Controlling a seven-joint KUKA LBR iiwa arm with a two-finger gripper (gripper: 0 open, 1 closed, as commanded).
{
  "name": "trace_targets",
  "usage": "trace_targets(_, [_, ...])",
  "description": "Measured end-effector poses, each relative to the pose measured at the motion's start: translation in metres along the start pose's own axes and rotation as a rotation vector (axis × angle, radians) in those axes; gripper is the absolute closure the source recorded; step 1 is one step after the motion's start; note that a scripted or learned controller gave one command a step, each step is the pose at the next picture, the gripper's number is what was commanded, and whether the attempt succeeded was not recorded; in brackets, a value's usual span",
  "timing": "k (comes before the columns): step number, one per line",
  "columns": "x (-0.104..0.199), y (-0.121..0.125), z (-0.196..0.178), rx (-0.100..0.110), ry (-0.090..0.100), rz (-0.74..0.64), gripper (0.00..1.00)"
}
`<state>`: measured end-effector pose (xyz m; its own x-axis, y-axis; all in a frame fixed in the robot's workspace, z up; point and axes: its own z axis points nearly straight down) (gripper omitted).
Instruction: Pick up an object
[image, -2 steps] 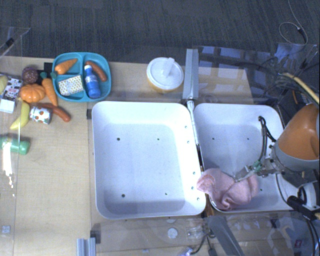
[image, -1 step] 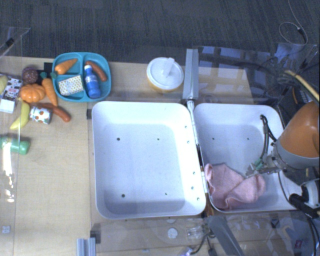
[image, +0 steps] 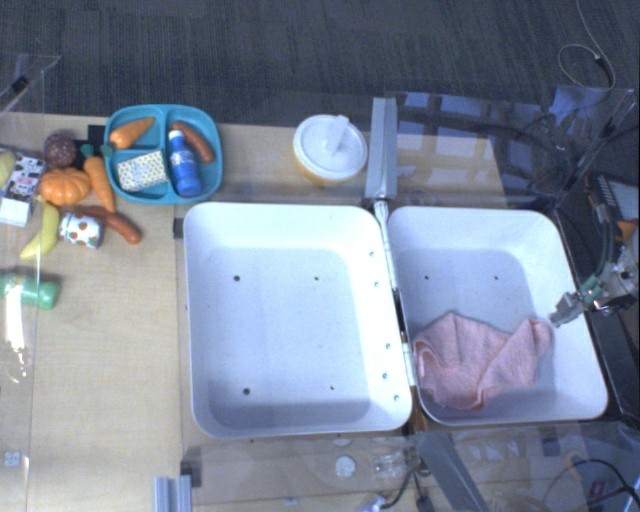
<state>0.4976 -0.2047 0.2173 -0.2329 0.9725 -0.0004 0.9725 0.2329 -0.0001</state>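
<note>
Lying crumpled, pink cloth (image: 482, 360) sits just beside gripper (image: 565, 308) (right bin (image: 470, 235)).

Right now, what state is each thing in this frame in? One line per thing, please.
pink cloth: crumpled, lying in the right bin's near part.
right bin: holds the cloth.
left bin: upright, beside the right bin.
gripper: at the right bin's right rim, beside the cloth, nothing seen between its fingers.
blue divided plate: holding toy food and a small blue bottle.
white lidded cup: lid on.
</note>
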Motion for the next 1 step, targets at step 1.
trace_targets(1, [-0.0030,0.0081,-0.1131,0.001,0.000,0.073,1.00])
